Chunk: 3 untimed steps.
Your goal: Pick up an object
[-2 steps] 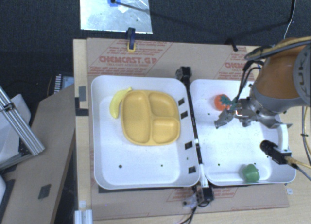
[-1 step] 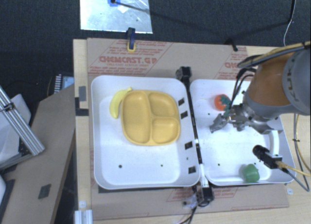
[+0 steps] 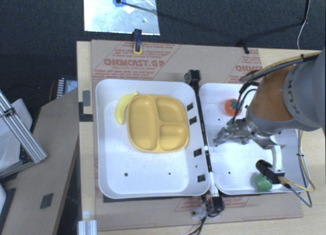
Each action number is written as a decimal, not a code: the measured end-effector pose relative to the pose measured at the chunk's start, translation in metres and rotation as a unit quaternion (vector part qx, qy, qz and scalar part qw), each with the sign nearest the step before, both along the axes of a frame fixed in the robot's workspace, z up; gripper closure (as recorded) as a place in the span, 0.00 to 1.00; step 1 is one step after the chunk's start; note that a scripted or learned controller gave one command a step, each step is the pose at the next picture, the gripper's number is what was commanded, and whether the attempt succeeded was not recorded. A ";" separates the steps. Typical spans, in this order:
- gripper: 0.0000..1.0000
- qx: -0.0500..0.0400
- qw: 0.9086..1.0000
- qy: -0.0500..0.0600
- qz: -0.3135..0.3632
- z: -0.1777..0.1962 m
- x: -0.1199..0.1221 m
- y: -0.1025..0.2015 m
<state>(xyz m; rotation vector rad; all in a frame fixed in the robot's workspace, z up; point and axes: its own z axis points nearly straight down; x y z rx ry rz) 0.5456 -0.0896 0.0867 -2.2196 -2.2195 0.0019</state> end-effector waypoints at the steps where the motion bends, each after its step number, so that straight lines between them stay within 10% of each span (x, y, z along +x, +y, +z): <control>1: 1.00 -0.001 1.000 -0.002 -0.001 0.013 0.001 0.000; 3: 1.00 -0.001 1.000 -0.005 0.002 0.135 -0.009 0.001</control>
